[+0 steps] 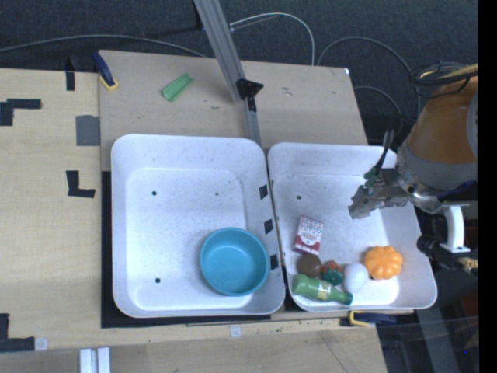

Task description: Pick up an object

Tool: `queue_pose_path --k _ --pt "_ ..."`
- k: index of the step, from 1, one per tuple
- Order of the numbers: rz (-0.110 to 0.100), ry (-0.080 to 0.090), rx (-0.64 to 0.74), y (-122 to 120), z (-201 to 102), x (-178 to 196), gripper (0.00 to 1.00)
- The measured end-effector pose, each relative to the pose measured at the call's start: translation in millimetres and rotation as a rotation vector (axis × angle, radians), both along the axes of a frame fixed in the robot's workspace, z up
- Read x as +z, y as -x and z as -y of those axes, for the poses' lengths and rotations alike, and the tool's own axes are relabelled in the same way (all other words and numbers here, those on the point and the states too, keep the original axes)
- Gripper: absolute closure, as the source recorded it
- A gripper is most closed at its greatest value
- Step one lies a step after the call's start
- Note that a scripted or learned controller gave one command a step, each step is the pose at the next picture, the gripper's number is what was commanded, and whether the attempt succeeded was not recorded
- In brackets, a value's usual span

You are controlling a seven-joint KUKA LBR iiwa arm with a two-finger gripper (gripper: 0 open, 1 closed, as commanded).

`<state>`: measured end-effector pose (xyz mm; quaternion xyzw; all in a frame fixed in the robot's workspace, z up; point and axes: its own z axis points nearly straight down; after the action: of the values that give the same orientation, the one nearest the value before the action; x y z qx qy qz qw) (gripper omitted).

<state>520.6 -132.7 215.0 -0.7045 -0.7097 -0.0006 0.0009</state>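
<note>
My gripper (363, 203) hangs over the right part of the right bin (334, 162), above bare bin floor and up and to the right of the objects. Along that bin's front lie a small red and white packet (309, 235), a brown round piece (309, 265), a green bottle (320, 289) on its side, a white ball (356, 277) and an orange pumpkin-shaped toy (383, 262). A small red and green item (332, 272) sits between the brown piece and the white ball. Nothing shows between the fingers.
The left bin (155, 169) holds a blue bowl (234, 261) near its front right corner. A grey pole (225, 45) slants across the bench behind the bins. A green block (176, 87) lies on the bench at the back left.
</note>
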Motion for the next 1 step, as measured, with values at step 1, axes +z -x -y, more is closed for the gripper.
queue_pose_path --k 1 --pt "-0.003 0.0 -0.001 6.5 -51.9 -7.3 1.0"
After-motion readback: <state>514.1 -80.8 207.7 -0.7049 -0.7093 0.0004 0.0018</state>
